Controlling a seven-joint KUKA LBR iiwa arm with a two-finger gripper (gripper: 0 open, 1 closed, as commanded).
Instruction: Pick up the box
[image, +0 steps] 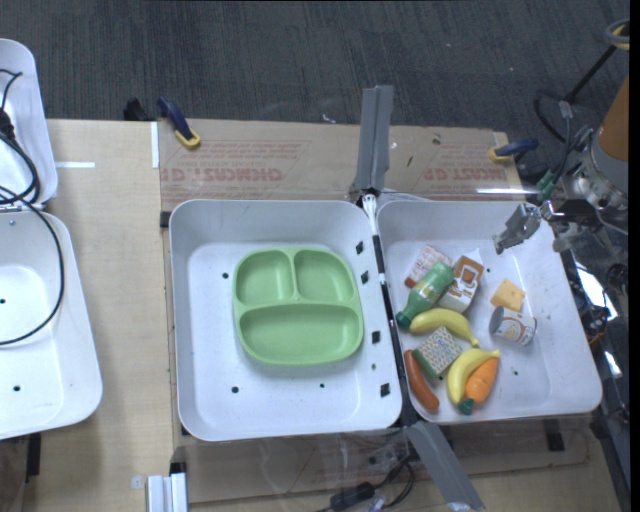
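A small brown and white box (464, 282) lies in the right bin (560, 390), near its far middle, against a green bottle (425, 290). A second, flat patterned box (439, 350) lies nearer the front, between two bananas. My gripper (518, 229) hangs over the far right part of the right bin, up and to the right of the brown box and apart from it. Nothing shows in its grasp.
The right bin also holds a cheese wedge (508, 295), a small can (513, 327), bananas (444, 321), a carrot (481, 382), a red sausage (421, 381) and a white packet (427, 262). A green divided plate (297, 305) lies in the left bin (200, 330).
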